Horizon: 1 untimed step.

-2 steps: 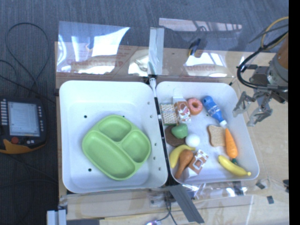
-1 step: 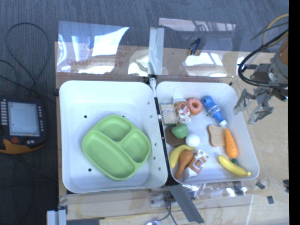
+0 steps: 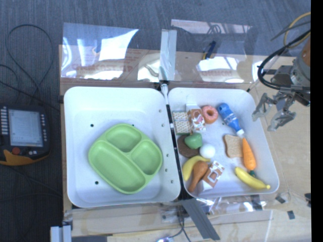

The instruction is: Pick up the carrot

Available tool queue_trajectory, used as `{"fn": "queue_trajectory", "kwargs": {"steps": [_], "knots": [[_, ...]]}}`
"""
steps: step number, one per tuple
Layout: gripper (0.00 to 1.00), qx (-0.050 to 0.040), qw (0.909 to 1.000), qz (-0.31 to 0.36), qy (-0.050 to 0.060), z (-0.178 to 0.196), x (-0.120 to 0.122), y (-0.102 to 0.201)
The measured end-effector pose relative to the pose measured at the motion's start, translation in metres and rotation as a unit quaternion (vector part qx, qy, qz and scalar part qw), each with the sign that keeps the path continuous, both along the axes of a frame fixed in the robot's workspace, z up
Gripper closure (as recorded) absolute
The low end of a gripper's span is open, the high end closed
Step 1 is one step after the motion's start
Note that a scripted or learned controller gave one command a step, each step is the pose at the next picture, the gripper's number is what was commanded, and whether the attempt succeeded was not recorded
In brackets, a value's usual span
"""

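Carrot [image 3: 248, 155] lies in the right bin [image 3: 258, 110], near its right wall, long axis roughly upright in the view, green tip toward the bottom. I see it touching the slice of bread [image 3: 233, 145] on its left; the banana [image 3: 251, 179] sits just below it, angled toward the bin's lower right corner.

Rest of the right bin, as I read it: blue bottle [image 3: 228, 117] above the bread, pink doughnut [image 3: 209, 114] beside it, two small cartons [image 3: 187, 120] near the divider, a green item on a dark disc [image 3: 191, 141], a white egg [image 3: 207, 151], a yellow piece [image 3: 188, 167] and a brown drumstick [image 3: 198, 174] overlapping low in the bin, another small carton [image 3: 214, 173] next to them.

Left bin [image 3: 83, 105] holds a green divided plate [image 3: 125, 158], three compartments, nothing in them.

Gripper [image 3: 275, 113] hangs outside the right bin, past its right wall, well apart from the carrot. Fingers spread apart, nothing between them, touching nothing I can make out.
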<state>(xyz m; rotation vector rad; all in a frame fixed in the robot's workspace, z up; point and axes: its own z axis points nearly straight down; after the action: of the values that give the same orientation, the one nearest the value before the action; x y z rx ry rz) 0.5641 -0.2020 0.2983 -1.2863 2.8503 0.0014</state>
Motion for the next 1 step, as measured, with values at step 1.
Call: {"fn": "queue_trajectory", "kwargs": {"steps": [1], "knots": [[1.0, 0.0013, 1.0, -0.001, -0.002, 0.0097, 0.0014, 0.0011]]}}
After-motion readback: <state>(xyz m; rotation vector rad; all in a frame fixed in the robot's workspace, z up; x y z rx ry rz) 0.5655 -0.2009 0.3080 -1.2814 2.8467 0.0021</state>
